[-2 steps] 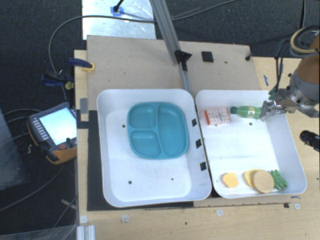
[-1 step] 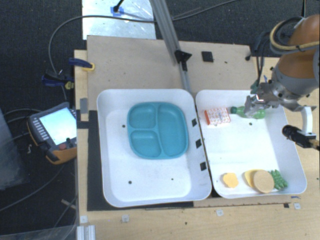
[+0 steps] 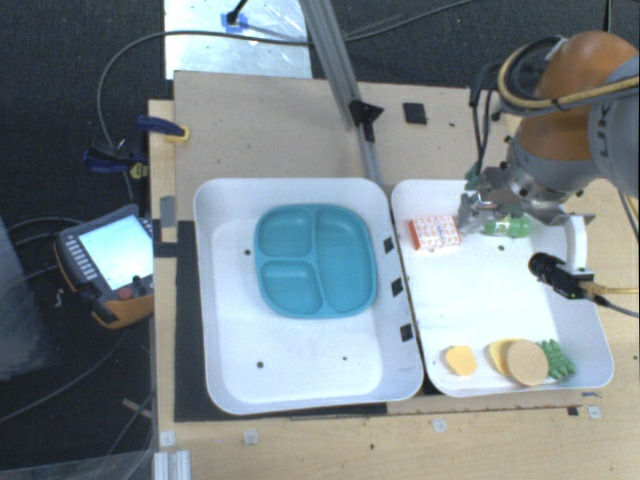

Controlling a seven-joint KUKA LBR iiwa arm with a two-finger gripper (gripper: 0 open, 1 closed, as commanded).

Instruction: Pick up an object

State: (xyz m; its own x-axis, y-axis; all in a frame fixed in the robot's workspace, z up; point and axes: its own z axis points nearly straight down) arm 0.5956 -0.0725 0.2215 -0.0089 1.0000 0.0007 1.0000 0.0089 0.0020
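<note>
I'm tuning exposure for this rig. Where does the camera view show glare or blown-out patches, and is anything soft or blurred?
In the camera view, the shiny sheet at the top is blown out and the handheld screen on the left glows white; both white bins stay evenly lit with faint shadows; the small toys near the gripper look soft.

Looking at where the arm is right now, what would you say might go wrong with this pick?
1. The pincer sits low over a green object near the far wall of the right bin; a descent there might clip that wall.
2. The red-and-white patterned box lies close beside it and could get nudged or caught instead.
3. The green object is partly hidden under the wrist, so the grasp may well miss.
</note>
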